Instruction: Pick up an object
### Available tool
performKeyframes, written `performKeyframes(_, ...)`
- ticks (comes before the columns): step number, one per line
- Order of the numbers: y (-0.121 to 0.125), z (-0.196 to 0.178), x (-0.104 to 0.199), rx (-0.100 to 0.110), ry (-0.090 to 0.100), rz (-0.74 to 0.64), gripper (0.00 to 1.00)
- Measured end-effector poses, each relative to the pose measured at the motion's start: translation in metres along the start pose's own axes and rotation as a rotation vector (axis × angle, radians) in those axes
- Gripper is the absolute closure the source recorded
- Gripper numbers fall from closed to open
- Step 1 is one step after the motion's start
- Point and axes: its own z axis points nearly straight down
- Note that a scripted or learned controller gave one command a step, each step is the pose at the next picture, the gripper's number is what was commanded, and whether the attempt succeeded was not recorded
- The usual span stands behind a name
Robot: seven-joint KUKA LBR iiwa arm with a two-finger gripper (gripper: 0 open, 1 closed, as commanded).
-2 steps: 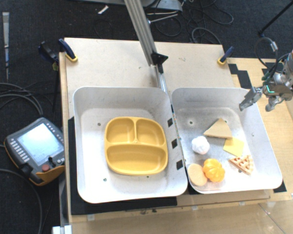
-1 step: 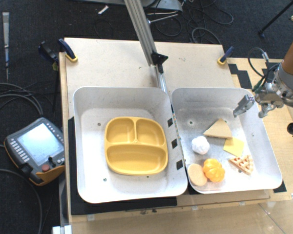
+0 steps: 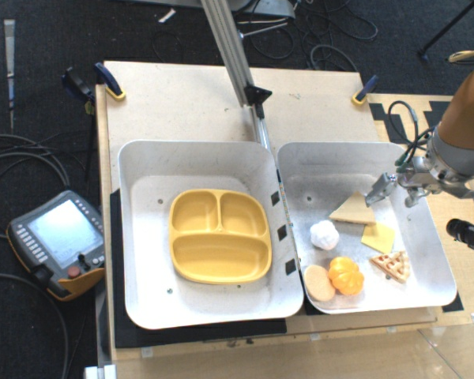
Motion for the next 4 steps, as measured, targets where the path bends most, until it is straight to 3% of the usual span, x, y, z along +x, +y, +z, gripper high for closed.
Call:
performKeyframes(1,0.0,0.042,0.002,0.003,0.001,-0.001,0.0)
performKeyframes(2,0.001,0.03,0.002,-0.001,0.0,-0.001,1.0)
performKeyframes(4,-0.006,-0.061,0.01,-0.006,-0.002,-0.004,1.0)
